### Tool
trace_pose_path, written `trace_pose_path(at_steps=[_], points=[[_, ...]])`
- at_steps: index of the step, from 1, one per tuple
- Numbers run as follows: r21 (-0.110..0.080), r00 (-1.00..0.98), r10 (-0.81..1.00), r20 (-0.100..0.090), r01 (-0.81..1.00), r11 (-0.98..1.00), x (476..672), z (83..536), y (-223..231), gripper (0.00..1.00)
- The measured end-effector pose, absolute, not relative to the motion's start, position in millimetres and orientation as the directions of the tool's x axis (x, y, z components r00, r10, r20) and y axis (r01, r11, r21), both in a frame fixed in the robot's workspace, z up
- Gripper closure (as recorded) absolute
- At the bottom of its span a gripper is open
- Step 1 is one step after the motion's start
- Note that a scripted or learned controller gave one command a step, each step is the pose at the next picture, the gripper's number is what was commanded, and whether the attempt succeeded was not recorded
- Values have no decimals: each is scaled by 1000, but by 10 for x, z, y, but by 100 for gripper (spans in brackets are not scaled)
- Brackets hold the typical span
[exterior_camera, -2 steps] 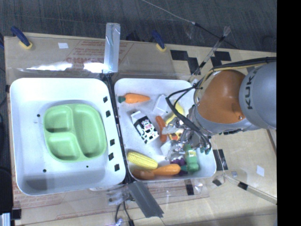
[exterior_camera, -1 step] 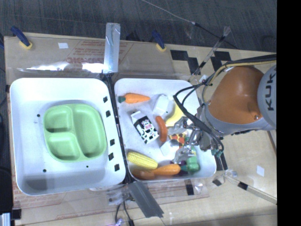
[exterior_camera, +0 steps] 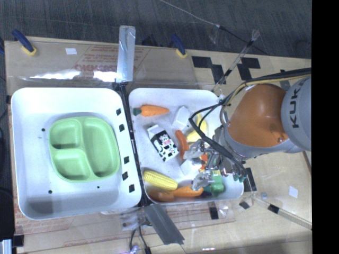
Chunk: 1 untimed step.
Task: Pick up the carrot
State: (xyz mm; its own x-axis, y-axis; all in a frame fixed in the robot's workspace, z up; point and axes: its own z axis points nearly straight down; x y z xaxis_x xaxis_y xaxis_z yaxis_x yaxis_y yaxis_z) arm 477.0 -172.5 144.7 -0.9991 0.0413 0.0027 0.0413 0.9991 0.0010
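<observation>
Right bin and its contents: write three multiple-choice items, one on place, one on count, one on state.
1. Where does the carrot lie in the right bin?
A. near its far edge
B. under the corn
C. in the tray

2. How many compartments has the green tray?
A. two
B. three
C. five

3. How does the milk carton stand?
A. upright
B. on its side
C. stacked on the tray

Key: 1 A, it lies by the far wall. 2 B, three hollows show. 3 B, its cow-print face lies upward.

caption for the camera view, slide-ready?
Arm's hand low in the right bin; carrot lies at its far edge.
</observation>
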Motion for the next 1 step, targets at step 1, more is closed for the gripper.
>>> trace_pose_path(at_steps=[1], points=[[1,-976,-219,1,-219,976,4779,1450,-1663,0]])
